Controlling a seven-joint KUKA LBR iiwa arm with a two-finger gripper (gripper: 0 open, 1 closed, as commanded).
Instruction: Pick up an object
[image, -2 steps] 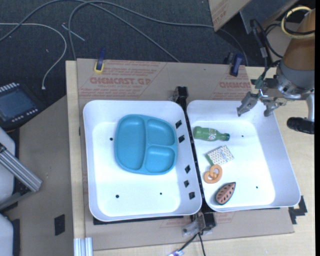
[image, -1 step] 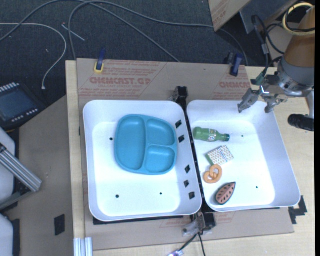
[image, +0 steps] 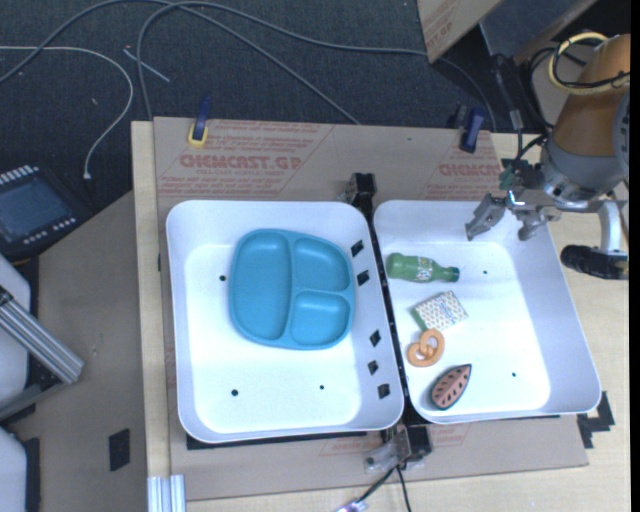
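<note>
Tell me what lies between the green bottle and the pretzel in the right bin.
In the camera view, a small checkered packet lies between the green bottle and the pretzel, all on the floor of the right bin.

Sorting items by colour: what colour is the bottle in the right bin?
Green bottle, seen in the camera view.

The right bin (image: 560, 330) keeps its clutter along the left wall — green bottle (image: 420, 268), patterned packet (image: 440, 311), pretzel (image: 427, 349), brown leaf-shaped piece (image: 450, 386) — leaving its right half open. In the left bin (image: 200, 300), the blue divided plate (image: 291, 289) fills the upper middle; the floor below it is bare.
</note>
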